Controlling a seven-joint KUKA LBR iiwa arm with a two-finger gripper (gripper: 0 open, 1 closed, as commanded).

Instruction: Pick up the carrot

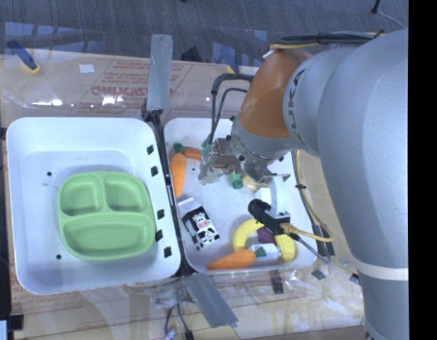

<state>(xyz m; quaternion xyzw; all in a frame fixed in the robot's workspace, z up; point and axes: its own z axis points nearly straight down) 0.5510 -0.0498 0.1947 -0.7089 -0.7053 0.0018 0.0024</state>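
Two carrots lie in the right bin [193, 129]. One carrot [178, 173] lies lengthwise against the bin's left wall, and a short orange piece with a green top [190, 153] sits just beyond it. The other carrot [232, 261] rests along the near wall. My gripper [217, 167] hangs over the middle of this bin, just right of the upper carrot, with nothing visibly between its tips. The big grey arm with its orange band hides the bin's right side.
A black-and-white cow-patterned box [200, 227] lies near the bin's left wall. A yellow banana [241, 232], a yellow corn-like piece [285, 248] and a small green item [236, 183] lie close by. The left bin [20, 147] holds a green divided plate [69, 222].
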